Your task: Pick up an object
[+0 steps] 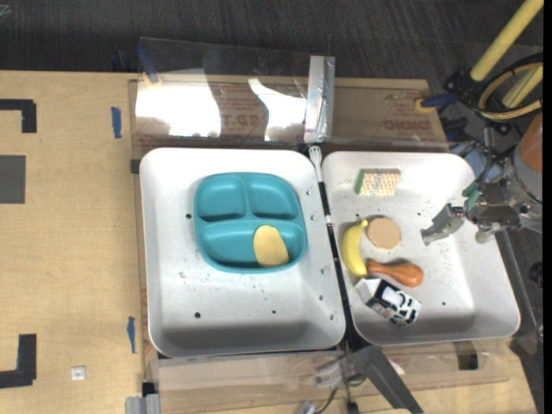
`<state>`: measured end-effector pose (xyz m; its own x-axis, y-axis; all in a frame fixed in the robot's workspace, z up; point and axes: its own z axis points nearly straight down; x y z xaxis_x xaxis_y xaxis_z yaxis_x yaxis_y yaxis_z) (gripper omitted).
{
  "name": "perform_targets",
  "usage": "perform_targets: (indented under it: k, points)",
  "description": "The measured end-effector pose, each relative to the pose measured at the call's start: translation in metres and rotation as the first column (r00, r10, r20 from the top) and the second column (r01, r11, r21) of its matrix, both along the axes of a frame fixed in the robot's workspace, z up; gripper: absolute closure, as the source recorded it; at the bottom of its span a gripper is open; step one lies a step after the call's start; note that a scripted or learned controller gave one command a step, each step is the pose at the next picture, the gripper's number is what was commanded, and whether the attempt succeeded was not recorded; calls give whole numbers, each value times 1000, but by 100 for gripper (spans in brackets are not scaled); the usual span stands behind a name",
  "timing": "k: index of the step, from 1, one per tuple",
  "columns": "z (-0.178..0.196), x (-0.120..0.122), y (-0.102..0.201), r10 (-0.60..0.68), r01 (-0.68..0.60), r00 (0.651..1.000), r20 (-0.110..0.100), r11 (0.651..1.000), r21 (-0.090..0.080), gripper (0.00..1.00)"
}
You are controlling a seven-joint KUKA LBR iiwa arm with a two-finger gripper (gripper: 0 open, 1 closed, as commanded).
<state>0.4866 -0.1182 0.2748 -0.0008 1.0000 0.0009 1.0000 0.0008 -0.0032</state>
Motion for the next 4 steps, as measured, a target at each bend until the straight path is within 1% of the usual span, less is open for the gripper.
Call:
perform_targets:
  k: [1, 2, 3, 4]
  points:
    - [-139, -5, -5, 121, -121, 993, -2, 993, 2, 0]
    - [-188, 35, 4, 282, -282, 959, 6, 959, -2, 0]
    - [-178, 38, 4, 281, -281, 960, 13, 960, -6, 100]
    - [-89, 77, 72, 175, -175, 985, 7, 985, 0, 100]
